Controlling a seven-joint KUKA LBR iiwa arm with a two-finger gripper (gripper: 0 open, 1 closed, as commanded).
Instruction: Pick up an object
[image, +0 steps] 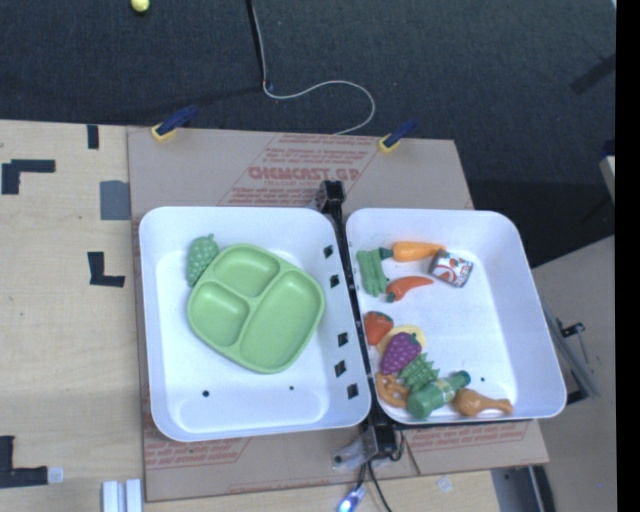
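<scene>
My jaws are out of the frame, so I cannot tell how they stand. Below me the surface (60, 300) carries two white bins side by side. The left bin (160, 330) holds a green divided plate (256, 308) with a bunch of green grapes (201, 258) touching its upper left edge. The right bin (500, 300) holds the toy food, mostly along its left wall and lower edge: green beans (371, 271), a carrot (417, 251), a small can (451, 268) just right of it, an orange pepper (408, 287), a tomato (377, 327), purple grapes (398, 352), and a pear-shaped piece (480, 404) at the bottom.
</scene>
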